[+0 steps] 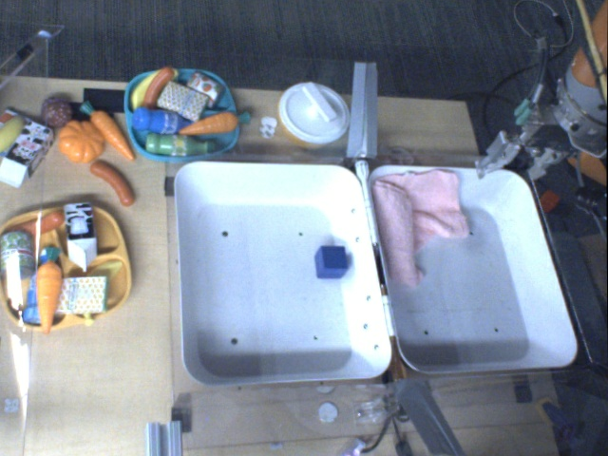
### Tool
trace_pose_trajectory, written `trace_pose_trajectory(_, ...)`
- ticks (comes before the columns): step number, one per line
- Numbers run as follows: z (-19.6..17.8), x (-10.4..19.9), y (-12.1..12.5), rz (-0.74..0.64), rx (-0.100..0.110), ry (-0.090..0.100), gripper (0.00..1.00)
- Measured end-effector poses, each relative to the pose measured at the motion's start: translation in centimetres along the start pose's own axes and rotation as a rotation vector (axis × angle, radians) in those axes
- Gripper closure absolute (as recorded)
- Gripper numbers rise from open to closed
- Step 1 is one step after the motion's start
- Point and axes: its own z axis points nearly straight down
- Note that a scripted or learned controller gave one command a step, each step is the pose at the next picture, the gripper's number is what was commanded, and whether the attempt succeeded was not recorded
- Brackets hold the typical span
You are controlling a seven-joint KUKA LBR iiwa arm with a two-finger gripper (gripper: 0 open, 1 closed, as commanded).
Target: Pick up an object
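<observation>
Camera view: blue block [332, 261] well apart from gripper [518, 156]

smooth matt white plastic bins [190, 283]; soft pink cloth [418, 217]; pale wood bench [142, 350].

Dark grey carpet [285, 17] runs across the top, beyond the pale wood table [142, 388]. Black cables [532, 27] loop over the floor at upper right. Light is even and soft.
</observation>
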Motion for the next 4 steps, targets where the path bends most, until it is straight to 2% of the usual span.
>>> trace_pose_trajectory(1, 10.7, -0.9, 0.4, -0.195, 0.0, 0.0, 0.0)
trace_pose_trajectory(2, 18.4, -2.9, 1.0, -0.251, -0.008, -0.003, 0.0)
trace_pose_trajectory(3, 18.4, 3.5, -1.5, -0.421, -0.009, -0.002, 0.0)
trace_pose_trajectory(4, 17.1, 3.6, -1.2, -0.422, -0.017, -0.005, 1.0)
